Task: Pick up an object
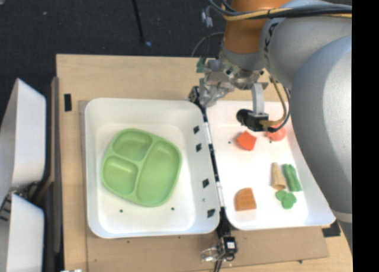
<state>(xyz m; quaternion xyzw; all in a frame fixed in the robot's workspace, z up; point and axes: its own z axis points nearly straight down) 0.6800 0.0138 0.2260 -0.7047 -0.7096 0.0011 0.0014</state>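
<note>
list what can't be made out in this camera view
All in the camera view:
- Small pink-red object in the right white bin: partly covered by the arm's hardware, shape unclear.
- The same bin's right side: hidden under the grey arm.
- Small green lumpy piece: too small to identify.
- End effector: blurred and cluttered, open or shut unreadable.

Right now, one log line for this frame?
gripper at far end of bin divider | left bin: green divided plate | right bin: red-orange block, brown block, tan cylinder, green stick
</note>
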